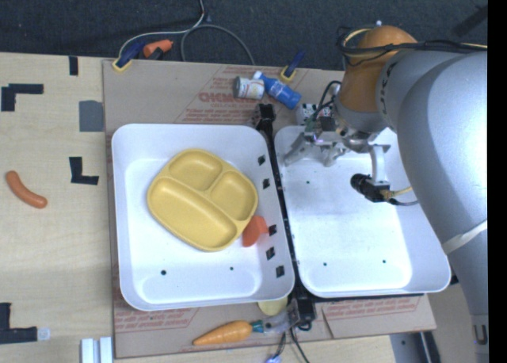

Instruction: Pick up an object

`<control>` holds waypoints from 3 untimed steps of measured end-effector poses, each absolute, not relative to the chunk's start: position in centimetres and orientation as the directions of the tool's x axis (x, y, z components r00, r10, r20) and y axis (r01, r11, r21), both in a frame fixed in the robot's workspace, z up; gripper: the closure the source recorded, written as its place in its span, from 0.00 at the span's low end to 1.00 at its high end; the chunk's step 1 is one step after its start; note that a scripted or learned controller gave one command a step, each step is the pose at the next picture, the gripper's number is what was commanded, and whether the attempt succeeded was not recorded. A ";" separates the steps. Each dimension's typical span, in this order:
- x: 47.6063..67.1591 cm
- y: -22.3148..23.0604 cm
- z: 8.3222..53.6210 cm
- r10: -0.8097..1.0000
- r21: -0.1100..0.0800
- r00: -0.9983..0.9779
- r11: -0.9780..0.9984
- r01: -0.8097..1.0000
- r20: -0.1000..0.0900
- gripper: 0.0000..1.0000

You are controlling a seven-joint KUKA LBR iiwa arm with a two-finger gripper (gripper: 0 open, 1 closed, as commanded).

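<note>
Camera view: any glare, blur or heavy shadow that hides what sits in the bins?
Camera view: lighting is even and soft; the yellow divided plate in the left bin is sharp; the right bin looks washed out and bright; the arm looms large and slightly soft at the right, and the pincer is small and indistinct.

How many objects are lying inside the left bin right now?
2: a yellow divided plate in the middle of the left bin, and a small orange piece against the plate's right edge.

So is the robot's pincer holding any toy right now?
Nothing shows in the pincer, which is over the right white bin. The yellow divided plastic plate lies untouched in the left bin.
</note>
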State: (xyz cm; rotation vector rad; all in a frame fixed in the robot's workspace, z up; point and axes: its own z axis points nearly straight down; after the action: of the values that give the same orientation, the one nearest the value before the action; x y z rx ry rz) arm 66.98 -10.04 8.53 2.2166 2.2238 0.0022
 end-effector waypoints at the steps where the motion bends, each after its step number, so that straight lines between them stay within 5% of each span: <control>1: 66.5 -9.5 8.6 1.000 0.002 -0.001 0.001 1.000 -0.003 0.00; 2: 64.7 -9.5 8.6 1.000 0.003 0.000 0.000 1.000 -0.003 0.00; 3: 67.0 -10.3 8.5 1.000 0.002 -0.003 0.003 1.000 0.000 0.00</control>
State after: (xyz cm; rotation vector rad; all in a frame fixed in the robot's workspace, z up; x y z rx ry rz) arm 66.96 -10.26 8.54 2.2174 2.2234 0.0022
